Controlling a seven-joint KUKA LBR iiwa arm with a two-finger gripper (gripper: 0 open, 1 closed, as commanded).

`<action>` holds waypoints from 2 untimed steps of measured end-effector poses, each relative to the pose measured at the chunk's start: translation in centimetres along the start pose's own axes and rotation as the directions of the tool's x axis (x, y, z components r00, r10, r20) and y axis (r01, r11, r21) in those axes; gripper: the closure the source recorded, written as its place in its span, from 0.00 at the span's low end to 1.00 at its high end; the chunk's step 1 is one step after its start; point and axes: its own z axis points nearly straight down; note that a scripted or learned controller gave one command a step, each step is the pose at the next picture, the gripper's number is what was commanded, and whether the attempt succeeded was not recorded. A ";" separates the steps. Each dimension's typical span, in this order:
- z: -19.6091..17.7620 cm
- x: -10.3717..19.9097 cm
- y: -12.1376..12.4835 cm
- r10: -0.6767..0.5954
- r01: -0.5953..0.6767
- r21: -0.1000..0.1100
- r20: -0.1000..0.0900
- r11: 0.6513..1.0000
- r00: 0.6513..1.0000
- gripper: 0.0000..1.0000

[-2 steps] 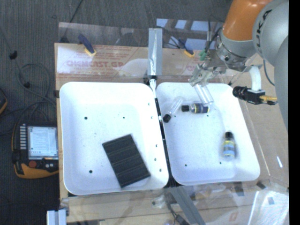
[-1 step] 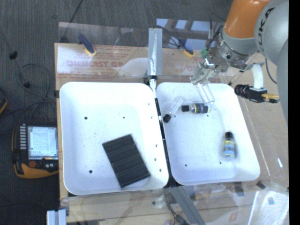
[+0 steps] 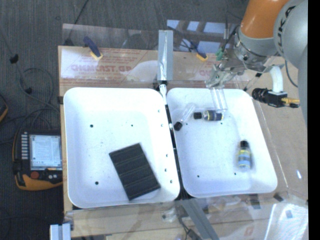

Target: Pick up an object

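Note:
A flat black ribbed pad (image 3: 134, 170) lies in the left bin (image 3: 80, 134), toward its front. In the right bin (image 3: 260, 179), a small dark bottle with a yellowish label (image 3: 210, 116) lies on its side near the back. A second small bottle (image 3: 243, 154) lies at the right. A clear vial (image 3: 188, 111) rests at the back left, and a small black piece (image 3: 177, 126) sits by the wall between the bins. My gripper (image 3: 219, 86) hangs over the right bin's back edge, just above the lying bottle, with nothing visibly in it.
A grey metal post (image 3: 165, 54) stands behind the seam between the bins. A blue-and-yellow clamp (image 3: 93, 48) sits on the board behind the left bin. A hand-held control unit (image 3: 38, 157) lies on the floor at the left.

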 end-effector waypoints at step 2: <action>3.3 -1.0 1.1 0.033 -0.033 -0.002 -0.010 0.999 0.999 1.00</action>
